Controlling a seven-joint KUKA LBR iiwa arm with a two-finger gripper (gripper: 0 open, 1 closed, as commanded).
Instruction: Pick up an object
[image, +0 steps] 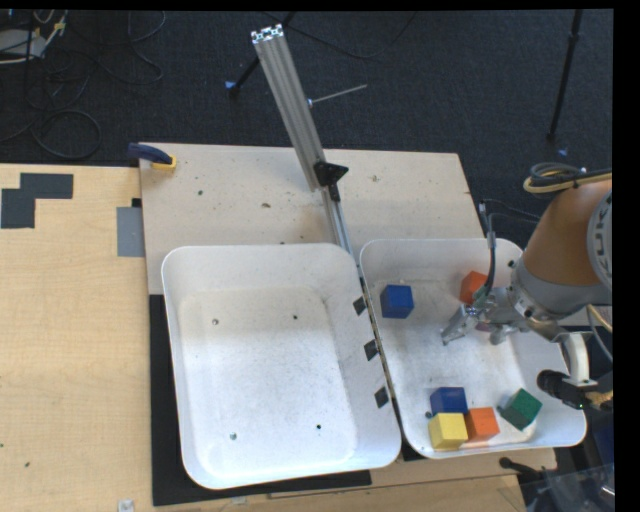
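Note:
My gripper (474, 331) hangs low over the middle of the right bin (430, 262), reaching in from the right, and stands open with nothing between its fingers. An orange-red block (472, 286) lies just behind it, partly hidden by the wrist. To the gripper's left sits a blue cube (397, 300). At the bin's front a second blue cube (448, 400), a yellow cube (448, 430), an orange cube (483, 423) and a green cube (521, 408) are clustered together.
The left bin (200, 300) adjoins the right one along a rim with black clips (369, 348). A slanted aluminium post (296, 110) rises behind the bins. A small blue and yellow object (153, 155) lies at the bench's back left corner.

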